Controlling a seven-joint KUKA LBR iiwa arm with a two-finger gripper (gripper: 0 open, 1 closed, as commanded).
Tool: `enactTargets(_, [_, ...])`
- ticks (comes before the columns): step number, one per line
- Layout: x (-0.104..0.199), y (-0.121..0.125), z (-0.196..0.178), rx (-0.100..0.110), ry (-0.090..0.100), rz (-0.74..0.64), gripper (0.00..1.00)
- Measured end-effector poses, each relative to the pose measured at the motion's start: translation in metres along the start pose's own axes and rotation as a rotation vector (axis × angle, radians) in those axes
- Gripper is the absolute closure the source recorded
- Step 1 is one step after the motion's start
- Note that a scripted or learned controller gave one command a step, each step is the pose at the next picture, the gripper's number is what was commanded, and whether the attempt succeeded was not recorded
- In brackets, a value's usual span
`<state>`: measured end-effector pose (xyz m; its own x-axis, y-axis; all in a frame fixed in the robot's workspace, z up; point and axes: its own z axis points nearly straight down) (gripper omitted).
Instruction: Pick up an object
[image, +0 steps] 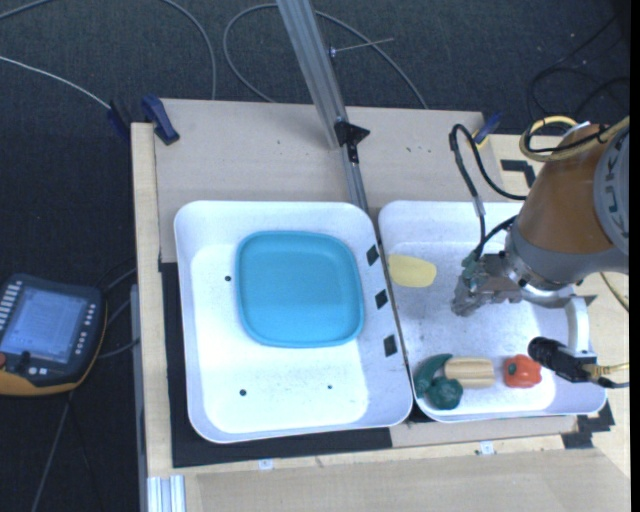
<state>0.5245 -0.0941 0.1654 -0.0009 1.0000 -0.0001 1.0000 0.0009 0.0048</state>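
Right bin (430, 300) floor open; gripper (470, 298) mid-bin, toys along near rim.

One fixed camera, high above the tabletop (250, 140), looking down at a slant; both white bins (200, 330) sit mid-frame, fairly distant; the arm (570, 210) enters from the right; dark floor rims the top and left.

The arm (585, 210) is running off the right edge, hiding part of the right bin (430, 225). The handheld pendant (45, 330) is being clipped at the left edge.
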Motion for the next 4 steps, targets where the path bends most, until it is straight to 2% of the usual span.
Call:
enactTargets(1, [0.000,0.001,-0.048,0.001,0.000,0.000,1.00])
enactTargets(4, [0.164,-0.007,-0.046,0.005,0.001,-0.003,1.00])
